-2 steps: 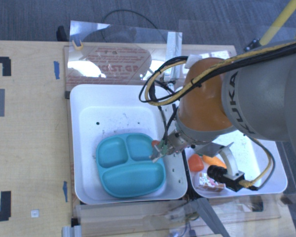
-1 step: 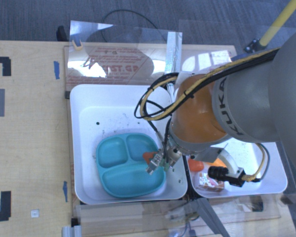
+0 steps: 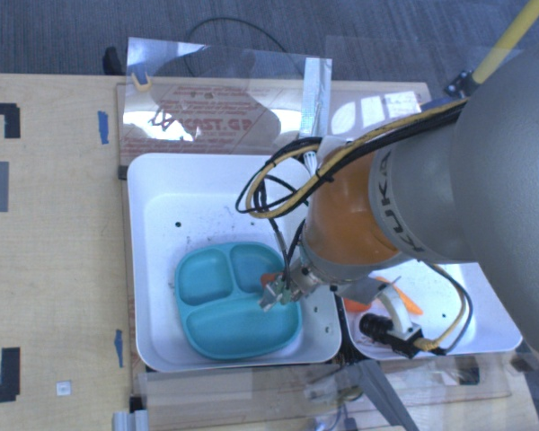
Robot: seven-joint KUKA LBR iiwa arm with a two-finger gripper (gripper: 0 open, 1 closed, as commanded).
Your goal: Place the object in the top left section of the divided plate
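Note:
A blue divided plate lies in the left white bin. It has two small sections at the back and one large section at the front. My gripper hangs low over the plate's right side, near where the back right section meets the large one. A small orange-red bit shows right at the gripper's tip; I cannot tell whether it is held. The arm's grey and orange body hides the plate's right rim.
The right bin holds an orange piece and a white object, partly hidden by the arm. A clear plastic sheet stands behind the left bin. Wooden bench spreads to the left.

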